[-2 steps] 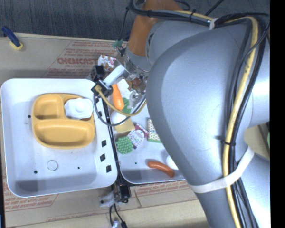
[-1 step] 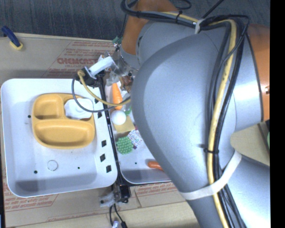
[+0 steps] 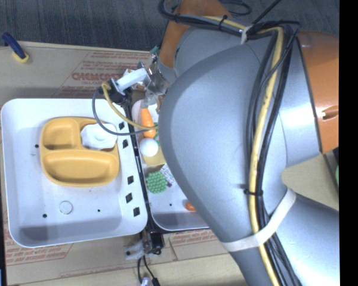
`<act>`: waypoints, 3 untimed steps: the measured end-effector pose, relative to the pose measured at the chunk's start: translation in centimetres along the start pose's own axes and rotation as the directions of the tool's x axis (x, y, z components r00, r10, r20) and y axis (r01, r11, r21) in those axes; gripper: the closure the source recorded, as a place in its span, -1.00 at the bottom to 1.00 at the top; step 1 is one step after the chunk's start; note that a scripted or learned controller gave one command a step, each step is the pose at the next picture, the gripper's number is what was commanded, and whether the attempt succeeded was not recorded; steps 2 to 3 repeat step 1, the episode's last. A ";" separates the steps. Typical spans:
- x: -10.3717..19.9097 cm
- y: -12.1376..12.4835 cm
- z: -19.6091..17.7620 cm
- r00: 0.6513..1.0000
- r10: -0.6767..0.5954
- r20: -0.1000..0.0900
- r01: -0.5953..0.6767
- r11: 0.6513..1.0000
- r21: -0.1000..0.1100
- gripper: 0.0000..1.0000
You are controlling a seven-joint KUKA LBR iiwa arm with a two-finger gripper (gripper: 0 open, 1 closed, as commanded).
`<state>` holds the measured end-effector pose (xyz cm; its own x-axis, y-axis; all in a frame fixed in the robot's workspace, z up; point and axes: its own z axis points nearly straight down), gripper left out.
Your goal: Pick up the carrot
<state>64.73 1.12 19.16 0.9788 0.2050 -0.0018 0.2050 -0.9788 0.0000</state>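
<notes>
Two white bins [image 3: 24, 159] on a cardboard-covered bench [image 3: 77, 70].

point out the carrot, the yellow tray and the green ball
carrot [image 3: 146, 118], camera view, on its orange body
yellow tray [image 3: 77, 162], camera view, floor of its large compartment
green ball [image 3: 157, 182], camera view, its visible middle

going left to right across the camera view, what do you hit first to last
blue clip on the cardboard → yellow divided tray in the left bin → white object resting in the tray → carrot in the right bin → grey arm
</notes>
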 end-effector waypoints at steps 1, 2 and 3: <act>0.0 0.0 -1.0 1.000 -0.005 0.003 0.005 1.000 0.000 1.00; 0.0 0.0 -1.0 1.000 -0.005 0.003 0.005 1.000 0.000 1.00; 0.0 0.0 -1.0 1.000 -0.005 0.003 0.005 1.000 0.000 1.00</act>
